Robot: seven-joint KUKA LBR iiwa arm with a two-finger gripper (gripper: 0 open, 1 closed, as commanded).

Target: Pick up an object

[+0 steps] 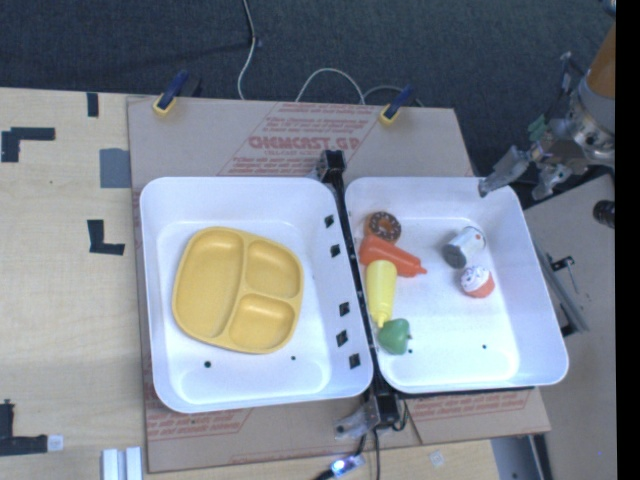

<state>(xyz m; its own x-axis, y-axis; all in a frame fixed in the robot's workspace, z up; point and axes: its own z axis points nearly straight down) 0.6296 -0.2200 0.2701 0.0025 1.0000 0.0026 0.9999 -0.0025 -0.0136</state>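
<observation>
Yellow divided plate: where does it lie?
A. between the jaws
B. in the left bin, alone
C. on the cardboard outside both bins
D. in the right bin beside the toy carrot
B: the yellow divided plate lies flat in the left bin, with no other object around it there.

Single fixed camera above bench [60, 298], looking down at slant on both bins [160, 208].

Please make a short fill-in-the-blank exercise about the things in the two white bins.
1. The yellow divided plate lies in the ____ bin.
2. The carrot lies between the doughnut and the ____ corn cob.
3. The green pepper lies in the right bin, by the corn cob's ____ end.

Missing words: left; yellow; lower
</observation>
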